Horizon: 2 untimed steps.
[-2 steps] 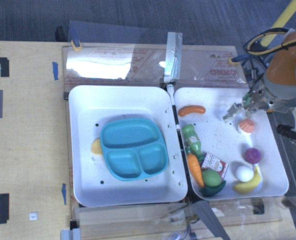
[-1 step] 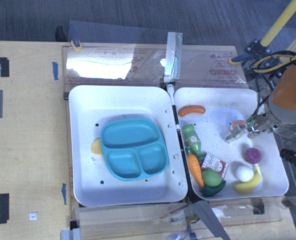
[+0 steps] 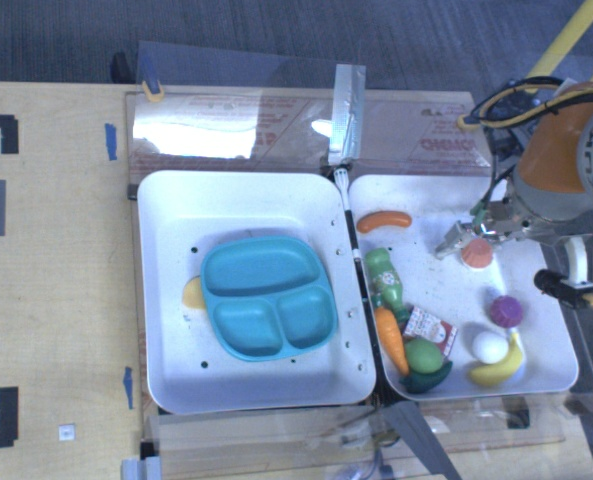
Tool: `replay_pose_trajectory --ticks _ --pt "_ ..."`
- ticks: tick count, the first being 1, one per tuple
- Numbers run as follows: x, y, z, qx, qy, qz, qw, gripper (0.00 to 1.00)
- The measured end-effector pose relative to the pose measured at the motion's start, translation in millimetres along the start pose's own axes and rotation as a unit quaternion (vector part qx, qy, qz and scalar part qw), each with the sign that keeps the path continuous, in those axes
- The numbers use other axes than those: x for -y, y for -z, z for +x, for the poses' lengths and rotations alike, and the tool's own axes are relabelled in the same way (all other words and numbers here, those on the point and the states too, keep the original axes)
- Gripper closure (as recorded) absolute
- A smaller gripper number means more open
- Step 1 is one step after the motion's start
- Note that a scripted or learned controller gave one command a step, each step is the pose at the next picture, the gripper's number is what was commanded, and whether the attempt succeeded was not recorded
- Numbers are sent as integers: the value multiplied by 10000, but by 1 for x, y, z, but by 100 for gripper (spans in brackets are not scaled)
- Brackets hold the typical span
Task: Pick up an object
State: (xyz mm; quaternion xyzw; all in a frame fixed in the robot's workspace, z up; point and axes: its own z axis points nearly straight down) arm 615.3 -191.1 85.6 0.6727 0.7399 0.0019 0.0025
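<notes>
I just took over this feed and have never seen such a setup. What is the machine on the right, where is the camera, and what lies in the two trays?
The camera looks down at a slant from above the bench. The grey arm with the orange band reaches in from the right. Its pincer hangs over the right bin, beside a pinkish ball; I cannot tell whether it grips anything. That bin also holds a sausage, green bottle, carrot, small carton, purple ball, egg and banana. The left bin holds a blue plate.
</notes>
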Motion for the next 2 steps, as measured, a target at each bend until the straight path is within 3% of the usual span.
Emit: replay_pose_trajectory --ticks 1,2 --pt "-2 10 -1 15 -1 -23 10000 100" --pt "22 95 59 -1 264 13 9997 100"
